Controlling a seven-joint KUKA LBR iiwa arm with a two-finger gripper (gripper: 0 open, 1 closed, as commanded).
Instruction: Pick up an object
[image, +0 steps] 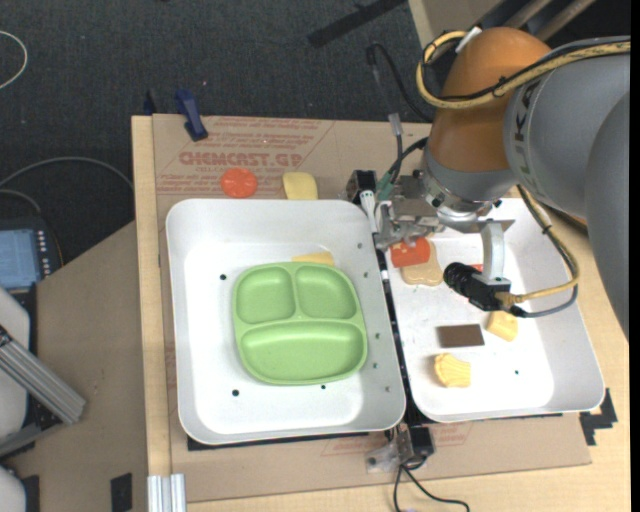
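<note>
**Two bins, end effector low over the orange piece**

Two white bins sit side by side on the counter. End effector (412, 232) hangs at the far-left corner of the right bin (560, 385), right above an orange piece (411, 253) lying on a tan slab (425, 275). Cannot tell its state; nothing seen held. Orange piece looks small, light, probably rigid plastic toy food, maybe slick; best pinched across its short sides. Nearby: brown block (459, 336), two yellow bits (452, 371). Left bin holds a green tray (298, 322).
</note>
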